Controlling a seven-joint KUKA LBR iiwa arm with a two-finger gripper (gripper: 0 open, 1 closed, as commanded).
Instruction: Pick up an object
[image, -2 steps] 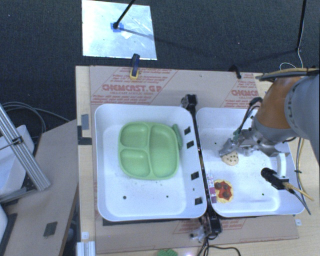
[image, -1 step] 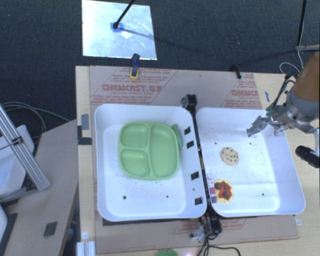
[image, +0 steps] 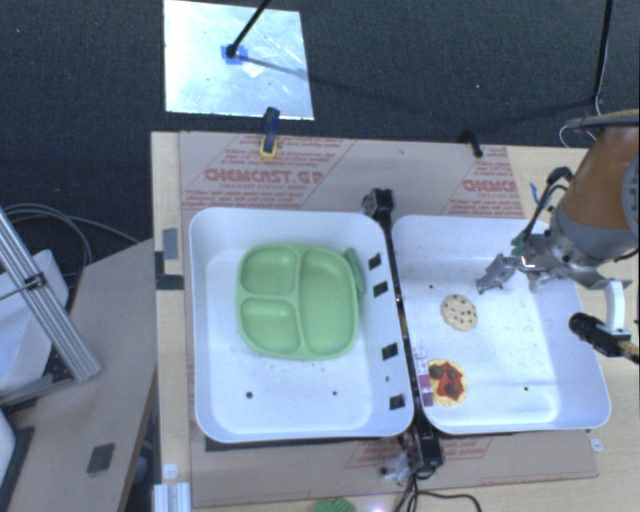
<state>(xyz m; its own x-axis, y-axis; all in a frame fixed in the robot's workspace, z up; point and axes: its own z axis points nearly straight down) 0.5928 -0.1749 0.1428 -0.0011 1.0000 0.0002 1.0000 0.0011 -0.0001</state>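
A round chocolate-chip cookie (image: 459, 312) lies in the right bin (image: 570, 390), left of its middle. A small pizza-like piece (image: 446, 381) with red topping sits near that bin's front left corner. A green divided plate (image: 298, 301) fills the middle of the left bin (image: 220, 400). My gripper (image: 520, 276) hangs over the back right part of the right bin, up and to the right of the cookie and apart from it. Its two grey fingers (image: 493, 274) are spread open with nothing between them.
A black divider with clips (image: 392, 300) runs between the two bins. A black part of the arm (image: 600, 335) juts over the right bin's right edge. A cardboard sheet (image: 300, 175) lies under both bins.
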